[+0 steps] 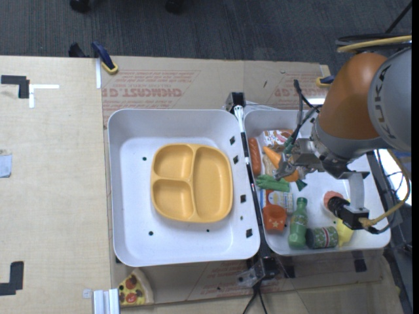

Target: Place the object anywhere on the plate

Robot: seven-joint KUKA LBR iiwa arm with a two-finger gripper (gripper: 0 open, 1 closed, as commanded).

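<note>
Gripper (288, 167): low over the right bin's far-left part, among the toy food; fingers buried in clutter, so spread or closed cannot be told, nor whether anything sits between them.

Items, left to right:

Pizza-slice toy (131, 289): on the bench outside the bins, near-left corner of the left bin.

Left bin (124, 227): shallow, white, bearing one thing.

Plate (192, 182): yellow, three compartments, roughly central in the left bin; all compartments bare.

Right bin (366, 241): white, touching the left bin along a shared edge, crowded.

Orange carrot-like pieces (254, 156): along the left wall, just beside the gripper.

Green flat piece (272, 184): directly near-side of the gripper, possibly touching it.

Red strawberry-like toy (275, 220): near-left part.

Green bottle (298, 223): lying just right of the red toy.

Dark green can (322, 237): on its side, near wall.

Red-and-white round piece (334, 199): right of centre, under the arm's cabling.

Step judged in hand: picking, not yet carrying; object for the task judged to be whichever piece lies under the gripper, exact piece not discernible.

Next move judged to call for: secure closure on one piece, a clean lift clear of neighbours and the shared wall, then travel leftward to above the plate.
</note>
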